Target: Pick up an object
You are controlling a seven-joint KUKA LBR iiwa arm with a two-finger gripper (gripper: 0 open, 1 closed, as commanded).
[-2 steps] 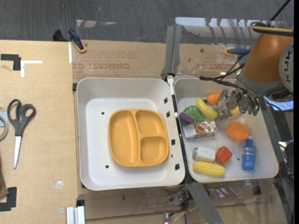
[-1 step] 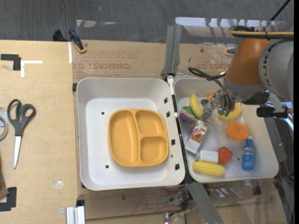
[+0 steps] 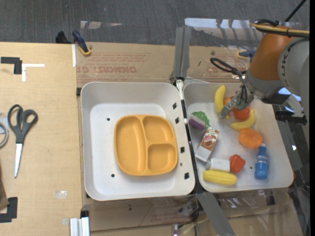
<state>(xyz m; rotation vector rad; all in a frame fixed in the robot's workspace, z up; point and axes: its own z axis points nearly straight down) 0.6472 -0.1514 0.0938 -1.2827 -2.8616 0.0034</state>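
A: Right bin, upper part: gripper low beside tomato; whether it is apart or clamped, I cannot tell.

B: Advice?

A: Centre over the tomato, clear of both bananas, before closing.

B: Count?

A: Two bananas, one tomato, one orange, one bottle, one corn, one carton, one pepper. Left bin: one tray.

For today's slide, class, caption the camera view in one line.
Robot gripper lowered among toy food in the right bin, beside a tomato; yellow plate in the left bin.
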